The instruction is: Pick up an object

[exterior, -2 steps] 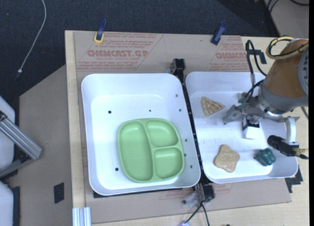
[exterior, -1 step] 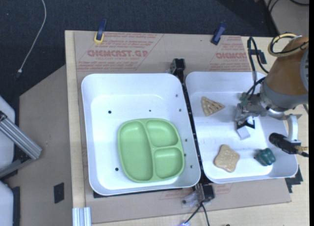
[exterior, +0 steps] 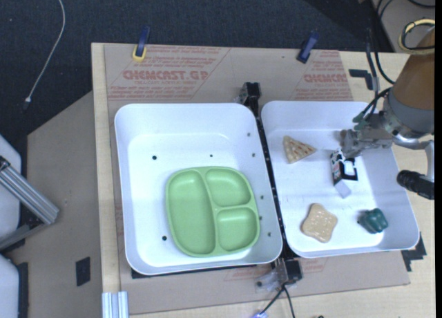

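Observation:
My gripper point(exterior: 343, 173) hangs over the middle of the right bin point(exterior: 394, 244), reaching in from the right below the arm's grey wrist point(exterior: 407, 113). A tan triangular piece point(exterior: 298, 149) lies to its left, apart from it. A tan, rounded cracker-like piece point(exterior: 319, 222) rests nearer the front of the bin. A small teal object point(exterior: 373, 220) sits at the front right. A small grey-white bit point(exterior: 343, 189) shows just below the gripper; I cannot tell whether it belongs to the gripper or is an object.
The left bin point(exterior: 131, 137) holds a green divided plate point(exterior: 211, 210) with three compartments. A black clamp point(exterior: 250, 92) sits between the bins at the back. Blue clips point(exterior: 307, 47) pin the cardboard base at its far edge.

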`<state>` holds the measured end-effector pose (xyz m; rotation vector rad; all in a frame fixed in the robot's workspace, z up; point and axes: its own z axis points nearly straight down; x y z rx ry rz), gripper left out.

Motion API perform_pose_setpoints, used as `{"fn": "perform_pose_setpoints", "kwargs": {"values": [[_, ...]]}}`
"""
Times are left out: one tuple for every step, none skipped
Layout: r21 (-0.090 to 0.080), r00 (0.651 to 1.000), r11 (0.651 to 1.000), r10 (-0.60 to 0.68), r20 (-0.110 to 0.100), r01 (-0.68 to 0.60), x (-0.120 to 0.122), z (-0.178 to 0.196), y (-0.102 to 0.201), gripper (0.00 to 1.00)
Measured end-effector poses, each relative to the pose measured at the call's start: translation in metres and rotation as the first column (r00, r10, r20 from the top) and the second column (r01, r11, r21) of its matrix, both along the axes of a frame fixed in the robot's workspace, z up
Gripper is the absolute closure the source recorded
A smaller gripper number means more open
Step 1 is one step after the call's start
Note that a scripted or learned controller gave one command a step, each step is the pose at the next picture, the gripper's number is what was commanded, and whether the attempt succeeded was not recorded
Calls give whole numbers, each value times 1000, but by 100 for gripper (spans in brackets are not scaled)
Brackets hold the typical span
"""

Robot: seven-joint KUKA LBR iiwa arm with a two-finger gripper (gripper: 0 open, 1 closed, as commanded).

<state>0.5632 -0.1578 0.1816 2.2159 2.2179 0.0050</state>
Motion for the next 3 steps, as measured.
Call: {"fn": "perform_pose_setpoints", "kwargs": {"values": [[-1,1000,1000,0,2,0,-5,61,-5,100],[1,1000,1000,0,-4,0,-4,66,-5,100],[5,1000,1000,4,-9,-4,-10,53,43,100]]}}
